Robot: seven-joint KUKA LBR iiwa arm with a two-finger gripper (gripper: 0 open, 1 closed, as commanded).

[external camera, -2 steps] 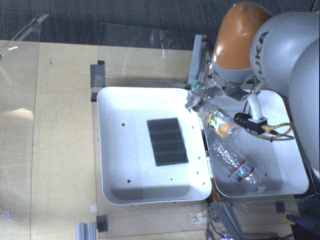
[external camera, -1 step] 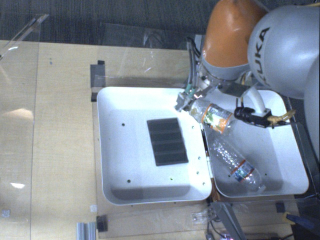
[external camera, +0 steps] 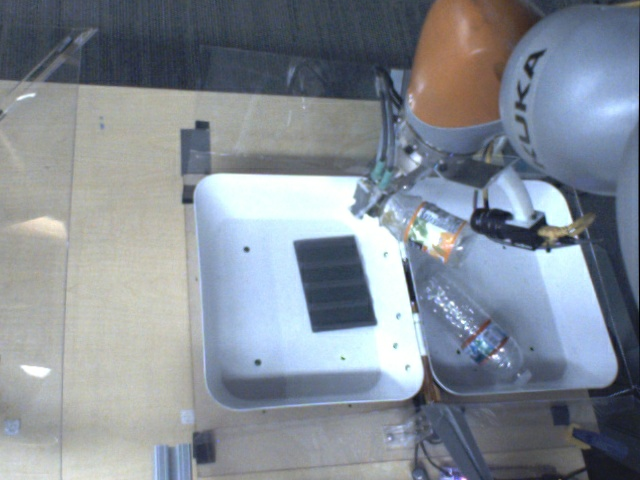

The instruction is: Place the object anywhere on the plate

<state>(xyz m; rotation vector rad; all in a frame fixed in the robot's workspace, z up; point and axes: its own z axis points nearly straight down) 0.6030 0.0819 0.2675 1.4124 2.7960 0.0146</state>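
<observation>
Claw [external camera: 385, 196] hangs over the divide between the two bins, gripping a clear plastic bottle [external camera: 430, 230] (orange-green label) that tilts down into the right bin [external camera: 585, 338]. Dark ridged plate [external camera: 334, 282] lies flat in the middle of the left bin [external camera: 230, 298], apart from the bottle. A second clear bottle [external camera: 472, 330] lies on the right bin's floor.

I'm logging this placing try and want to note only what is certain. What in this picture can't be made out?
- Gripper, camera view: small and partly under the arm's wrist; whether it grips the clear bottle beside it is unclear.
- Second clear bottle in the right bin: see-through against white, outline faint, label too small to read.
- Dark plate in the left bin: surface detail too small to tell.
</observation>
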